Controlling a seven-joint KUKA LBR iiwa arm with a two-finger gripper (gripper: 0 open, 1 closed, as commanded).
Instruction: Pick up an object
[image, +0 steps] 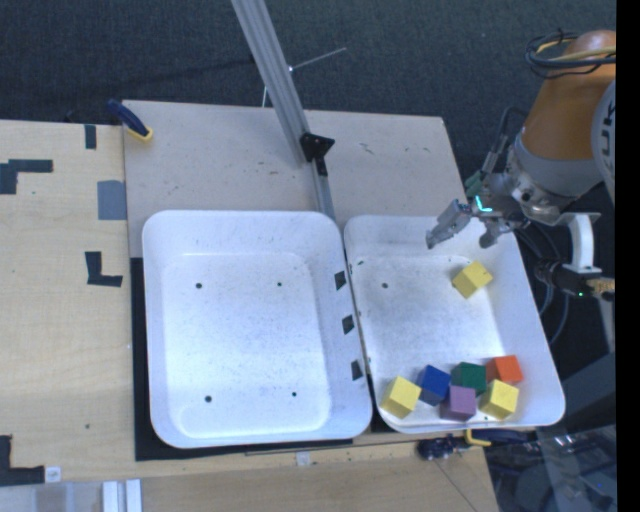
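My gripper (468, 229) hangs over the far right corner of the right bin (420, 312), fingers spread apart and nothing between them. A lone yellow cube (471, 279) lies just below and a little right of the fingertips, apart from them. Along the bin's near edge sits a cluster of blocks: a yellow one (402, 396), a blue one (434, 383), a green one (468, 377), a purple one (461, 401), an orange one (507, 369) and another yellow one (501, 399).
The left bin (240, 320) stands beside the right one. A slanted metal rail (285, 90) runs from the top of the view down between the bins. A blue-and-yellow tool (130, 119) lies at the bench's far left.
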